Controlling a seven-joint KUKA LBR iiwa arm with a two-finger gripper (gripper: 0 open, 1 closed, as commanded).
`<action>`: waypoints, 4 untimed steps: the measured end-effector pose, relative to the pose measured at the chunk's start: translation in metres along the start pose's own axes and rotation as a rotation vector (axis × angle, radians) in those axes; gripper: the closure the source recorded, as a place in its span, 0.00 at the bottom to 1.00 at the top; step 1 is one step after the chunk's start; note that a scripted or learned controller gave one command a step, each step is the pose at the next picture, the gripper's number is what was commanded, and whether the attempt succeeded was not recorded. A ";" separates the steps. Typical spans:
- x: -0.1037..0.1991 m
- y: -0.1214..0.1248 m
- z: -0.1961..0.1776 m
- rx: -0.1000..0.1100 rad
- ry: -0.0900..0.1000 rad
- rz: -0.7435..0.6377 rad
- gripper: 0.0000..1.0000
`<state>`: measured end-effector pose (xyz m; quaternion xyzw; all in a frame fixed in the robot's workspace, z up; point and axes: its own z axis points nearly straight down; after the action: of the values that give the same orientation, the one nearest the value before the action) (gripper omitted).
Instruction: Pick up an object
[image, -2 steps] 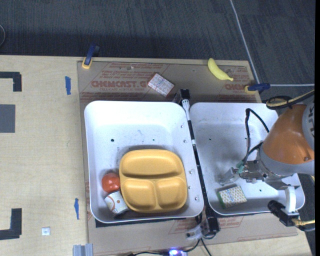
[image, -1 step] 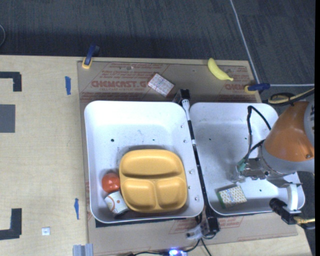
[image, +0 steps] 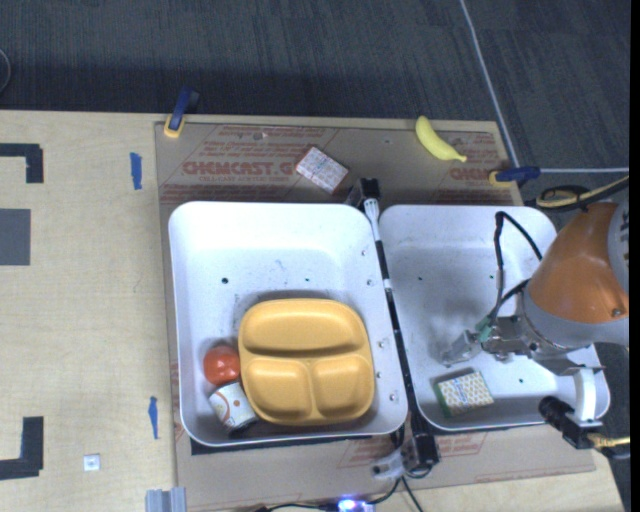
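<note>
Arm reaches into right bin from tabletop's right edge; jaws low over bin floor, state cannot tell; likely target, small patterned block, lies just beside at bin's front edge, untouched; yellow tray crowds left bin.

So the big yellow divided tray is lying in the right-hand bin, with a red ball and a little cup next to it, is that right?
Not quite. The camera view shows the yellow divided tray lying in the left bin, not the right one. The rest holds: the red ball and the little cup sit beside it there. The right bin has a small patterned block and the gripper.
</note>
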<state>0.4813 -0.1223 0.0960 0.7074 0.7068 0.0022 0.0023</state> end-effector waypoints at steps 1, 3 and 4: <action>0.025 -0.001 0.010 0.004 0.001 -0.002 0.00; 0.025 0.001 0.000 0.000 0.001 -0.001 0.00; 0.030 -0.001 0.010 0.004 0.000 0.000 0.00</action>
<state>0.4801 -0.0919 0.0861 0.7073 0.7069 0.0009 0.0007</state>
